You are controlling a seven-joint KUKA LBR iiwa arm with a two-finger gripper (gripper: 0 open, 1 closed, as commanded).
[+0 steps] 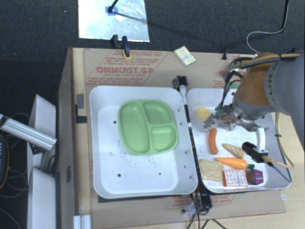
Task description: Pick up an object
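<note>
In the right bin (194,99) lie a pale yellow piece (203,113), an orange-red sausage (213,141), a tan crust-like piece (233,150), a carrot (232,162), a beige slice (211,170), a red and white box (234,178) and a purple item (255,176). My gripper (215,122) hangs low over this bin's upper middle, between the yellow piece and the top end of the sausage. I see nothing held in it. The grey arm with its orange band (255,85) covers the bin's upper right.
The left bin (107,175) holds a green divided plate (147,127). A black clip (180,83) sits where the bins meet at the back. On the cardboard behind lie a small patterned packet (184,56) and a blue clamp (125,46).
</note>
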